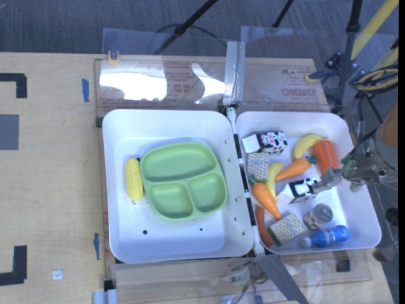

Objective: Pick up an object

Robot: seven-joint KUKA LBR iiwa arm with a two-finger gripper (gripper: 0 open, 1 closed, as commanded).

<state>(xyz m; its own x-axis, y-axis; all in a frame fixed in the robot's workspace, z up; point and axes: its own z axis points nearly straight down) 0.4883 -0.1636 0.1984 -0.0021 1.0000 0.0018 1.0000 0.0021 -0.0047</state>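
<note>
A ridged yellow corn cob [133,178] lay beside a smooth green three-part plate [183,180] in the left bin [126,128], while the right bin [361,233] held glossy orange carrots [266,199], bananas [308,144] and a small can [317,216], with the gripper [329,179] low over them, its grip impossible to tell.

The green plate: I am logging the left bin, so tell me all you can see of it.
The green plate looks like matte pale-green plastic, rounded, with one long upper compartment and two smaller lower ones, all bare. It lies flat, slightly turned, in the middle of the left bin. A yellow corn cob lies along its left edge.
</note>
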